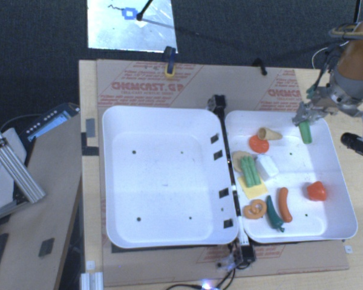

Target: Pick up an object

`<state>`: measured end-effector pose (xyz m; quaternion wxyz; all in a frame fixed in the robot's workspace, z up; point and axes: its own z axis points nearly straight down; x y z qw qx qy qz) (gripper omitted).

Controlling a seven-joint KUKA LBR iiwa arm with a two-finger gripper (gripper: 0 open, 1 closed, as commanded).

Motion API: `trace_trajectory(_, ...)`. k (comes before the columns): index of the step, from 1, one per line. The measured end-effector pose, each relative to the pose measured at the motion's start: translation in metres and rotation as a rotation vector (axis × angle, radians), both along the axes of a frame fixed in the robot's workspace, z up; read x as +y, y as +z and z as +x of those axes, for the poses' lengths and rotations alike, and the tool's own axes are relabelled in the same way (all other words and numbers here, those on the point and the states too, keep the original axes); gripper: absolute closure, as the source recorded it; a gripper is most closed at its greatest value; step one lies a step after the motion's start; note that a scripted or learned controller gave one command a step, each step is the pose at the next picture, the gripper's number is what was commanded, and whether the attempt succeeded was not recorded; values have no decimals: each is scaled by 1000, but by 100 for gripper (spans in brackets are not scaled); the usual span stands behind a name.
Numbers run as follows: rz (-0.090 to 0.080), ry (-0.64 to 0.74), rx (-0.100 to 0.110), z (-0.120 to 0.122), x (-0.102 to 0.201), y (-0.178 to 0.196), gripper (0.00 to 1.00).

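Held high over the far right corner of the right bin [342, 180], the gripper [305, 121] has a small green piece [305, 133] hanging from it. The piece sits right under the fingertips and hangs upright, and it looks pinched between closed fingers, though the fingers themselves are small and partly blurred in the camera view.

From largest to smallest, the scene runs as follows. A cardboard sheet covers the bench, and two white bins rest on it side by side. The left bin [127, 125] shows bare floor. The right bin carries everything else: a yellow slab [255, 189] with a green asparagus bundle [250, 170] lying across it, a white block [268, 166] just beside that, a red sausage [284, 203], a dark green pod [274, 214], a pretzel [254, 209], a red pepper [317, 191], an orange-red tomato [258, 144] and a cone [268, 134].

The main risk seems to be the grip. The piece appears held only by its top end, so a quick swing of the arm could let it pivot or slip out. It hangs close to the bin's far rim, so a drop might land it on the cardboard rather than back in the bin. A low carry could also clip the rim or the cone and tomato nearby.
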<state>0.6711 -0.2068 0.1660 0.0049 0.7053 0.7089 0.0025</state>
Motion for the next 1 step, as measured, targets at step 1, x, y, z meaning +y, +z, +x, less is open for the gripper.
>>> trace_trajectory(1, 3, 2, 3, -31, 41, 47, 100)
